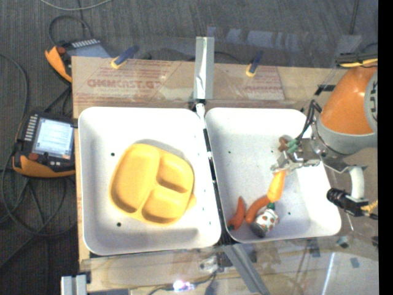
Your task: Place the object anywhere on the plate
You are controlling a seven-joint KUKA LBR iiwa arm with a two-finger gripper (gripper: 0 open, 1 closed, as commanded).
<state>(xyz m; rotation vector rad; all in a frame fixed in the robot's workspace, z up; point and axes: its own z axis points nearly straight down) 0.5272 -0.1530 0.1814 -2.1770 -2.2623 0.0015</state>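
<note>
At the bottom of the frame, in the right bin [319, 223], lie some toy foods close together: a small red piece [237, 212], an orange-red piece [256, 206] and a little spotted can [264, 221]. They sit near the bin's lower edge, touching or almost touching.

Just above them hangs a long orange carrot-like toy [276, 185]. Its top end is right at the end effector [291, 161], in the right middle of the frame. It looks like the tips are pinching the toy's top, but the spot is small and busy, so I cannot tell for sure if they are pressed together or spread.

The yellow plate [153, 183] sits in the left bin [92, 140], well apart from the toy, across the wall between the bins.

To do this well, I think the arm should lift the toy high enough to clear that wall, go slowly so it does not swing loose, and let go over the middle of the plate.
</note>
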